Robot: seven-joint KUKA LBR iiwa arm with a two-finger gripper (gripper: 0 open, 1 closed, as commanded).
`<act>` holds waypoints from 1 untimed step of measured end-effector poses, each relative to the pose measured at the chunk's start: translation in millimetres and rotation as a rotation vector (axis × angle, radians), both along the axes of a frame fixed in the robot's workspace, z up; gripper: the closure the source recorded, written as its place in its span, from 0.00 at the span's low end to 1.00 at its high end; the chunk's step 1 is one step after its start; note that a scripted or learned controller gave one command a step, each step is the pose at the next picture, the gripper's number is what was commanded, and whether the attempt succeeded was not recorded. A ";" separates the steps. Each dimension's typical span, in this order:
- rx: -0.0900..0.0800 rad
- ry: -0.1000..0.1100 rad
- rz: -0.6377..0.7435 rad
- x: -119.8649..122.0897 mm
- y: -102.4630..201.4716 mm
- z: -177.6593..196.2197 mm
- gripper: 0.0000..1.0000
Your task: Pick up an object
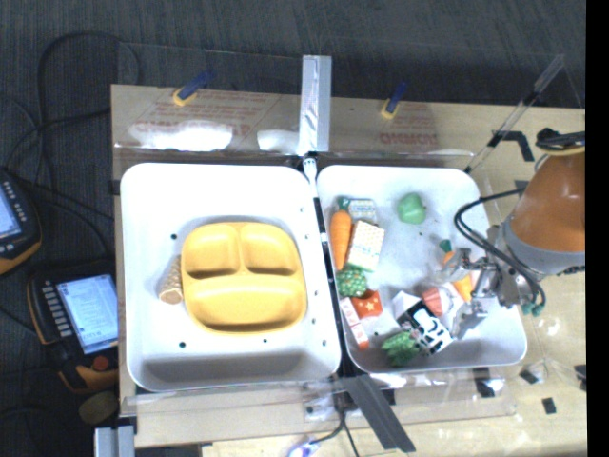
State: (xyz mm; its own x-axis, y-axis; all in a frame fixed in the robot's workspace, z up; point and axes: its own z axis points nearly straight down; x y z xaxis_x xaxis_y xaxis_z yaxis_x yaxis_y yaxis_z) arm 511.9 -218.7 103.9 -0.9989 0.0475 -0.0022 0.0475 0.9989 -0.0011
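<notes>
On the pale wooden desk (552, 369), small toy foods are heaped in the right shallow white bin (495, 350); the claw (463, 305) is lowered among them, its state not discernible.

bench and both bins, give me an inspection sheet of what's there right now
surface: wooden bench bearing a left bin and a right bin, side by side
job's things: in the right bin a carrot, a green ball, a white card, a red box, a black and white block and green leafy pieces
clutter: a yellow divided tray in the left bin, with a cone at its left edge
grippers: gripper low over the right bin's right side, among the toys
cables: black cable looping by the arm; more on the floor, upper left
surroundings: dark carpet, a handheld screen at left
</notes>
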 end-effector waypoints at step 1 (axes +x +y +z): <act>-0.003 -0.008 -0.038 36.7 27.1 -13.6 0.00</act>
State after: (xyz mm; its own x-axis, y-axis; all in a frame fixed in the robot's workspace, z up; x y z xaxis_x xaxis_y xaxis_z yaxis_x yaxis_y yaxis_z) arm 548.6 -191.6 90.2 -0.9963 0.0856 -0.0101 0.0857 0.9963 -0.0036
